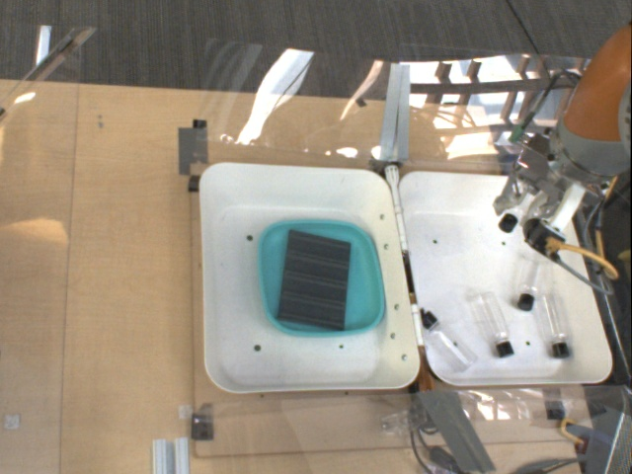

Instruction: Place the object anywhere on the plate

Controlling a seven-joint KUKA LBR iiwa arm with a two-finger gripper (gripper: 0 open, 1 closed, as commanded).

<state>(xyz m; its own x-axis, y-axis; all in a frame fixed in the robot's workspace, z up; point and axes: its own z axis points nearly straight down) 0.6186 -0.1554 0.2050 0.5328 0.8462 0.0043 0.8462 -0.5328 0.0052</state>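
The dark ribbed slab (316,279), which I take to be the task's object, lies flat on the teal plate (372,294) in the left bin (227,354), nearly filling the plate's floor and turned slightly off square. On that reading the placing looks done. It appears to be a thin, grooved pad, probably light and somewhat soft, with a matte surface that should not slip. Lying so flat, it offers little height, so the best hold would be across its shorter width, on the 2 long edges near the middle. The tool (521,223) hangs over the far part of the right bin (444,205), well apart from the slab; whether it is spread or pressed together I cannot tell. 4 clear vials (491,324) with black caps lie near it.
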